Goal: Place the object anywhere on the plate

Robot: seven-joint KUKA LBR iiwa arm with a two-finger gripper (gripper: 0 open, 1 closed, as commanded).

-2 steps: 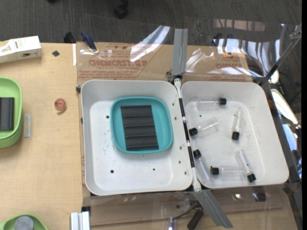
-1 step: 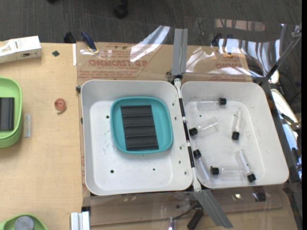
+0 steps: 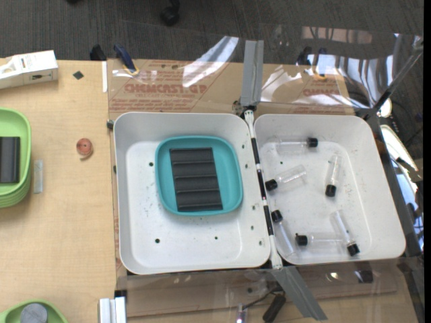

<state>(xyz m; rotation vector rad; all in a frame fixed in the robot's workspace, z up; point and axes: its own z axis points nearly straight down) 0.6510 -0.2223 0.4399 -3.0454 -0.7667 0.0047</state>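
Note:
A teal square plate (image 3: 230, 180) lies in the left white bin (image 3: 135, 200), slightly above its middle. A dark ridged block (image 3: 195, 177) rests on the plate's centre. In the right white bin (image 3: 374, 180) several clear plastic tubes with black caps lie scattered. One tube (image 3: 294, 144) is near the back, one tube (image 3: 289, 177) left of centre, and one tube (image 3: 333, 170) stands almost lengthwise at centre right. More tubes (image 3: 340, 226) lie toward the front, and one tube (image 3: 281, 237) hugs the left wall.
The two bins meet at a raised rim (image 3: 261, 187). On the wooden bench to the left are a stack of green plates (image 3: 17, 180), a small red disc (image 3: 83, 147) and a white box (image 3: 27, 68). Clear plastic sheets (image 3: 316, 79) stand behind the bins.

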